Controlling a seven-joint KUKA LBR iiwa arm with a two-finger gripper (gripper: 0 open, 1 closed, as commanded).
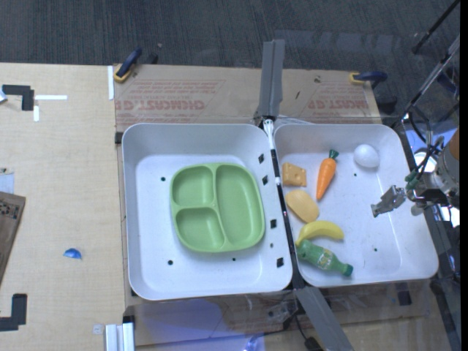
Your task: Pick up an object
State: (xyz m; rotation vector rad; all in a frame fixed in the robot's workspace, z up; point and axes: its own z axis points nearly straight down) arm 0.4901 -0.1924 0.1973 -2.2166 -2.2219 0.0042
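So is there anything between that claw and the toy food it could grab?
Nothing visible. The gripper hangs over bare bin floor in the right bin; the banana, carrot and white egg lie apart from it.

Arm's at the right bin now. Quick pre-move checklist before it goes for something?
1. Gripper over the right bin, near its right side: ok.
2. Nothing between its fingers yet: ok.
3. Finger opening: cannot tell.
4. Egg lies apart from the other items, open space around it: ok.
5. Carrot free of its neighbours: ok.
6. Banana touching green bottle, crowded grasp: not ok.
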